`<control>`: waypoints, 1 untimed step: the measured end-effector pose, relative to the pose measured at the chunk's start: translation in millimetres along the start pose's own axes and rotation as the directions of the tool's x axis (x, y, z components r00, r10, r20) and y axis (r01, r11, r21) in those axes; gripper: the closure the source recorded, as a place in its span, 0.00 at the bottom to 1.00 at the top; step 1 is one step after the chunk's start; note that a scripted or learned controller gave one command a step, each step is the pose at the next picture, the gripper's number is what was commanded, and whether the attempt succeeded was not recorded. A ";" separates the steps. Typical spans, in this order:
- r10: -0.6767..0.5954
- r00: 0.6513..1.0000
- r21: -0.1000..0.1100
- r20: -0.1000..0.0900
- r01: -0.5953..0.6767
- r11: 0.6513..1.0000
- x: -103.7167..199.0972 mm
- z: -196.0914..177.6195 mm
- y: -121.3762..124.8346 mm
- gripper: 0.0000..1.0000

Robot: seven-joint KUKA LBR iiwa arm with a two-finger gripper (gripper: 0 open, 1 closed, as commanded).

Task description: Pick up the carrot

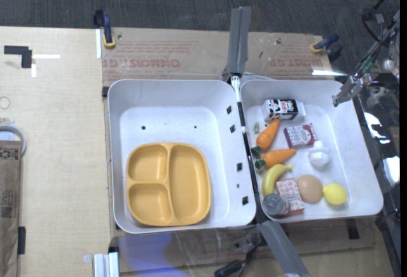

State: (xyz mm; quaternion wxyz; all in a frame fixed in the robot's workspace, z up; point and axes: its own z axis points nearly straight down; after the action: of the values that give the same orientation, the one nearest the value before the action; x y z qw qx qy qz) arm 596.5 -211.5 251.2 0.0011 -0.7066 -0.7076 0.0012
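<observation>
Reaches in low from the right as a dark arm (384, 76) hung with cables, ending at the gripper (348, 89) above the far right corner of the right bin (356, 142). Too small and blurred there to tell whether wide or narrow. Touching nothing in the bin.

Two carrots in the left half of the right bin, both orange with green tops. Upper carrot (268, 133) tilted, thick end up toward the milk carton (282, 108), green top down near the bin's left wall. Lower carrot (280, 157) just below, lying nearly crosswise, tip pointing right, just above the banana (275, 177). Well apart from the gripper, both.
</observation>
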 end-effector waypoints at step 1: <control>0.236 0.972 0.001 -0.001 -0.236 0.972 -10.6 73.8 -98.3 0.00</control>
State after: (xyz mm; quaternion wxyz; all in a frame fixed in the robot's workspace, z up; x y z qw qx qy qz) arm 498.0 -222.2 177.8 0.0016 -0.7856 -0.6187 0.0012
